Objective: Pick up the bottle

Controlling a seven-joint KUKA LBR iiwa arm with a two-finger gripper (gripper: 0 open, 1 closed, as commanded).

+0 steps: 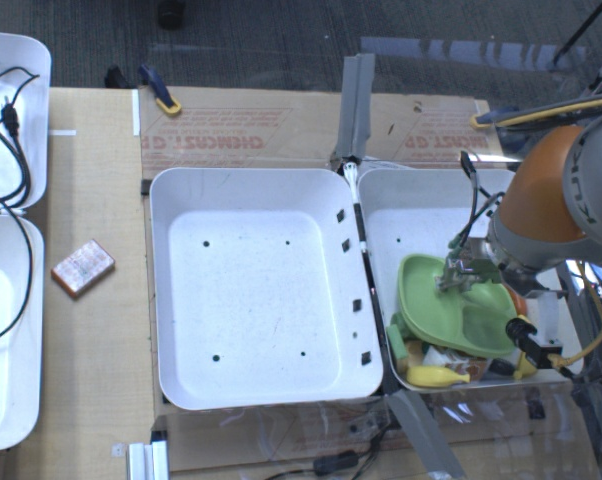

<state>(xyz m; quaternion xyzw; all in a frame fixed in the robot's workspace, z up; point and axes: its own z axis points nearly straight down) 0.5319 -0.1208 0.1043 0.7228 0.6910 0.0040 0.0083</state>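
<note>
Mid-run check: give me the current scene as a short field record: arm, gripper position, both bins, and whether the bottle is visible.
arm: grey with orange band, reaching in from the right
gripper: low over the right bin, at the green plate
right bin: holds a green plate and a cluster of small items along the near edge, one of them yellow
left bin: white floor in view
bottle: cannot pick it out in the clutter
off-bin: small box on the bench to the left
</note>
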